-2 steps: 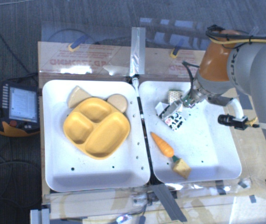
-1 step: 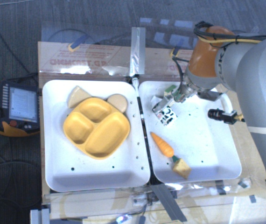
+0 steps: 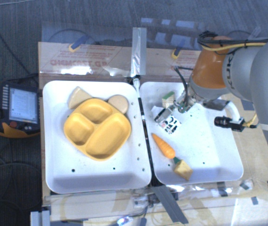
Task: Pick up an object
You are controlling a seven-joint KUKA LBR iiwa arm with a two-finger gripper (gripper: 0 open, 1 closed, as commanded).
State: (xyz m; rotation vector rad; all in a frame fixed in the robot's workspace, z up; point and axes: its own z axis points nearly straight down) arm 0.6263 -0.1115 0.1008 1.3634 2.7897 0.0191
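The carrot [image 3: 164, 147] lies in the right bin [image 3: 218, 149], near its left wall, with a tan block [image 3: 183, 169] just beside its lower end. The left bin [image 3: 59, 173] holds a yellow divided plate [image 3: 97, 128]. The gripper [image 3: 169, 108] is low over the right bin's upper left part; whether it is open or closed cannot be told.

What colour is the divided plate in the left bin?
Yellow: the divided plate shows plainly in the camera view, in the left bin.
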